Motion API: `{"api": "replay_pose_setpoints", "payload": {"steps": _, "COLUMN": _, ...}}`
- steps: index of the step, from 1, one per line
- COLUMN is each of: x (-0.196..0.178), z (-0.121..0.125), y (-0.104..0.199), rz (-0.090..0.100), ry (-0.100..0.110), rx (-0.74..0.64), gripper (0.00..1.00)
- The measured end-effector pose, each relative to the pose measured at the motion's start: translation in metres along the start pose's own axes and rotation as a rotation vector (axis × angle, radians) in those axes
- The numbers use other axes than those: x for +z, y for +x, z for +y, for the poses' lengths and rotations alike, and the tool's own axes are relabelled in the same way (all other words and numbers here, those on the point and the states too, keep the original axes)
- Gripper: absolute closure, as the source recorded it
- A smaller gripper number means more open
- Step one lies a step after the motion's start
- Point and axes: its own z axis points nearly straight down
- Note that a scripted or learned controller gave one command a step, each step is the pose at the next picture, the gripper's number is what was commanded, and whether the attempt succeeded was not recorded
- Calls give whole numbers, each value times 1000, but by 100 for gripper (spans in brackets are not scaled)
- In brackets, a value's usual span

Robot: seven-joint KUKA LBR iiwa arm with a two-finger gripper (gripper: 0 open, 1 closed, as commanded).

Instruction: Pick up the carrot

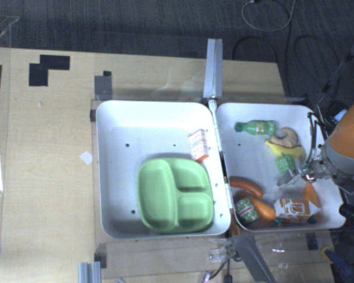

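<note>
Two white bins: right bin (224, 158) holds carrot (311, 193) (near right side, beside a juice carton (294, 208)), gripper (299, 175) just left of its far end, grip state undeterminable; left bin (106, 158) holds green tray (175, 194).

No legible text on the carton (295, 209) or packet (198, 144) (print too small).

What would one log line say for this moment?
task: pick up carrot | gripper: over right bin, beside carrot | carrot: lying in bin, not held | left bin: green tray
</note>
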Motion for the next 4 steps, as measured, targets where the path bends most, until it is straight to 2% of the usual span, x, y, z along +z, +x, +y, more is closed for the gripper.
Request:
{"api": "replay_pose_setpoints", "payload": {"steps": 1, "x": -1, "z": -19, "y": 2, "rz": -8, "ry": -3, "rx": -418, "gripper": 0}}
{"api": "replay_pose_setpoints", "payload": {"steps": 2, "x": -13, "z": -16, "y": 3, "rz": -7, "ry": -7, "rx": -418, "gripper": 100}}
{"api": "replay_pose_setpoints", "payload": {"steps": 3, "x": -13, "z": -16, "y": 3, "rz": -7, "ry": -7, "rx": -418, "gripper": 0}}
{"api": "replay_pose_setpoints", "payload": {"steps": 4, "x": -24, "z": -13, "y": 3, "rz": -11, "ry": -13, "rx": -417, "gripper": 100}}
